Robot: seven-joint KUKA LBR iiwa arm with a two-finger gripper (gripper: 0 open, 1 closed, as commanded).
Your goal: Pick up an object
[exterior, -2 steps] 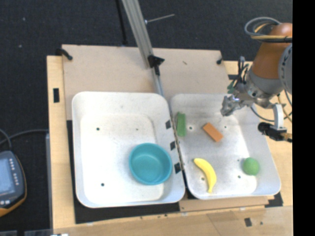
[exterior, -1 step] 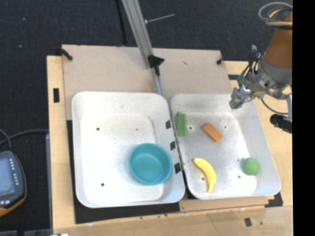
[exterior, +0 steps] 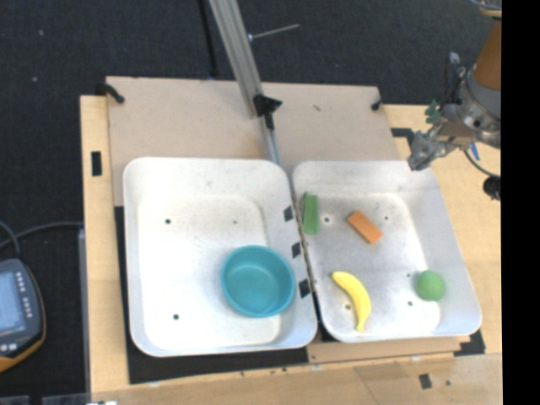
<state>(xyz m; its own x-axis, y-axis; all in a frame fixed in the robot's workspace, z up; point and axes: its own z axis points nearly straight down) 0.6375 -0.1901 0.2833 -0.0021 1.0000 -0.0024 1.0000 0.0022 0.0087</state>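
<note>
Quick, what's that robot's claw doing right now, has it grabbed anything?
Gripper: above the upper right rim of the right bin, nothing seen in it; open or shut cannot be told.

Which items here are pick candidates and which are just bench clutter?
Pick candidates: banana, green ball, orange block, green block, teal bowl; gripper hovers at the right bin's far corner.

Clutter: aluminium rail, handheld pendant, cardboard sheet.
</note>
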